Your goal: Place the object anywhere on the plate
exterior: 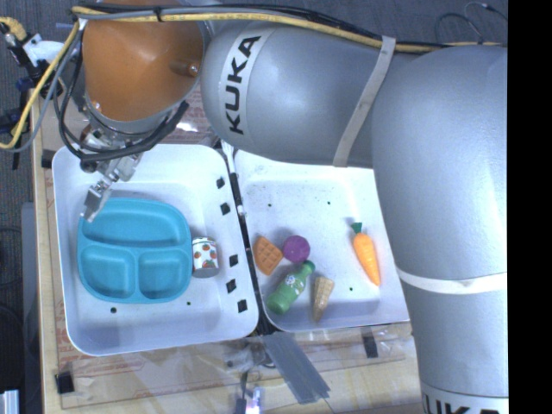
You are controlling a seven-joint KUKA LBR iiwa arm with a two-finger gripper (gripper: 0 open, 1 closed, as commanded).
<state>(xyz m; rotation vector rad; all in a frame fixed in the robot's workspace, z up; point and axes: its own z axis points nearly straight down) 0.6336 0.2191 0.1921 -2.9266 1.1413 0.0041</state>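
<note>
A: Where do you stand on the task?

B: As I judge it, you're at the plate end of the job. Your end effector (97, 195) hangs over the left bin (69, 317), at the far left corner of the blue plate (134, 250). Whether it's open or closed I cannot tell, and I see nothing gripped in it.

A: So where's the object?

B: A small can (204, 257) stands just beside the plate's right edge, off it, in the same bin. The right bin (345, 188) holds a waffle (267, 254), a purple ball (296, 248), a green bottle (290, 289), a cone (321, 294) and a carrot (366, 253). Which of these is your object, I can't say.

A: Next move?

B: If it's the can, you'd cross the plate, grip it and set it in any compartment.

A: Any writing?

B: "KUKA" in black letters on the arm (285, 102).
</note>
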